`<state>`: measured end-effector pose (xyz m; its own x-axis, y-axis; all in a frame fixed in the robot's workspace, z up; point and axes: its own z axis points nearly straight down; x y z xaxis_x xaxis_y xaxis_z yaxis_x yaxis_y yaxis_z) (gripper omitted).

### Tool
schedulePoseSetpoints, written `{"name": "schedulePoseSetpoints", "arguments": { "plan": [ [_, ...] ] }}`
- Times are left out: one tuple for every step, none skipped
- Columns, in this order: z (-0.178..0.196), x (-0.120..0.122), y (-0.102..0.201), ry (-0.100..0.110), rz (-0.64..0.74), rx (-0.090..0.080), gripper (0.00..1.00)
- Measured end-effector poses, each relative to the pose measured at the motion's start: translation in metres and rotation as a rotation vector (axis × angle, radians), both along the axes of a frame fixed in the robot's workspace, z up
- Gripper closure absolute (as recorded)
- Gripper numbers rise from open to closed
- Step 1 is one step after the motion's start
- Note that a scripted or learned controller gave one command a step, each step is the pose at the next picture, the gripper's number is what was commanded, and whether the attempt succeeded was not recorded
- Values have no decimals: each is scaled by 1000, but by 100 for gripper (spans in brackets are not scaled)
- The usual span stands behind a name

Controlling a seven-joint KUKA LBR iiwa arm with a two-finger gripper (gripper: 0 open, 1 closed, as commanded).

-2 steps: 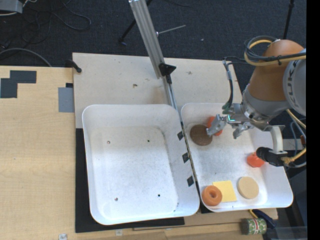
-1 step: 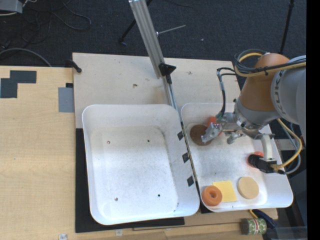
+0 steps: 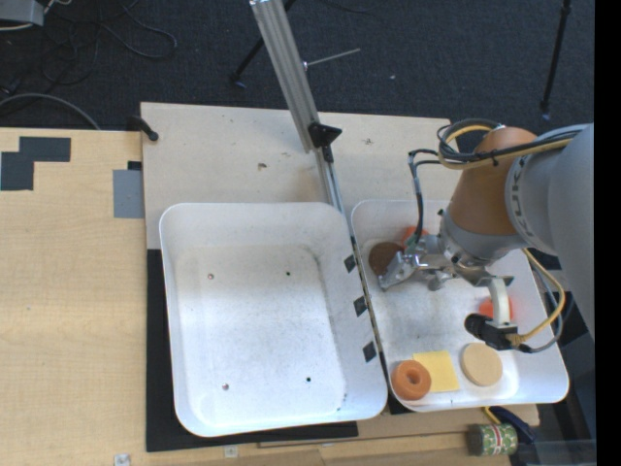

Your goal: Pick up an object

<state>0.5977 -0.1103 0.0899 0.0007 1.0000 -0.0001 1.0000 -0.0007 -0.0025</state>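
The arm reaches in from the right over the right bin, its jaws low near the far left corner beside a brown round object; whether they are apart or together I cannot tell. Near the front edge lie an orange ring, a yellow block and a tan disc.

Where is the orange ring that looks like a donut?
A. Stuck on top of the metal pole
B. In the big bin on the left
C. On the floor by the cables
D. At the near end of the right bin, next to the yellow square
D: the orange ring lies at the near end of the right bin, touching the yellow square, with a tan round disc just past that.
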Motion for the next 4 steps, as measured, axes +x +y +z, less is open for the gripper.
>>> {"name": "schedulePoseSetpoints", "arguments": {
  "plan": [
    [12,0,-1,-2,-6,0,100],
    [75,0,-2,-6,-1,0,100],
    [135,-7,-1,-6,1,0,100],
    [143,-6,-2,-2,1,0,100]
  ]
}}
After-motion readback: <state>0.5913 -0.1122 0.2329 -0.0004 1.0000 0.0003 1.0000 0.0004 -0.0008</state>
